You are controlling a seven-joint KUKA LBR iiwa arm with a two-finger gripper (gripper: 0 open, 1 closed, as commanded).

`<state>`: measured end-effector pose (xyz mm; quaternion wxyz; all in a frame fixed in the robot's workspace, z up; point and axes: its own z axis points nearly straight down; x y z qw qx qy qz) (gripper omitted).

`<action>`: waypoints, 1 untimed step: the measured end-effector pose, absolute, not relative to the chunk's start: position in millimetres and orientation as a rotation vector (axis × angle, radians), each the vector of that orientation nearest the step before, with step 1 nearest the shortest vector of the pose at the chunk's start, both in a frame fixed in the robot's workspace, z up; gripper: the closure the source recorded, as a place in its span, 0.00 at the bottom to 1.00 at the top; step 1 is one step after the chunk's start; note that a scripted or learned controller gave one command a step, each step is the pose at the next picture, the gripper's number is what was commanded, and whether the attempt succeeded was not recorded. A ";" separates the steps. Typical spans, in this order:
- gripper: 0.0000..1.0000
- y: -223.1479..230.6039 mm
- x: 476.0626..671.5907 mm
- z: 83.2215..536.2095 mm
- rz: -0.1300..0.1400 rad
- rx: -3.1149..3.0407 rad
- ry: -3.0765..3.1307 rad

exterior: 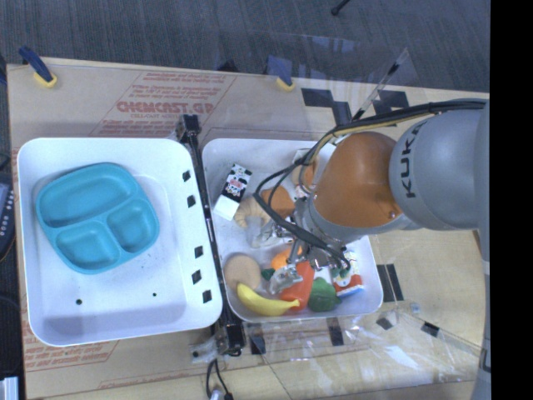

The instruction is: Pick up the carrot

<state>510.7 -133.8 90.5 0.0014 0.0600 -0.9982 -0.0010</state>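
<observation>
The carrot [301,283] lies in the right bin [218,161], at its near edge, long axis running near-left to far-right. The gripper [293,263] hangs right over it; its grip I cannot tell.

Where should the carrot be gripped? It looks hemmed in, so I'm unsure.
Grip the carrot across its orange middle, coming straight down from above: it lies slanted among the banana, a green piece and other items, so its sides are crowded. The pincer hovers over it.
</observation>
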 end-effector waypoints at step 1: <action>1.00 -132.6 514.1 102.4 0.000 0.202 -3.139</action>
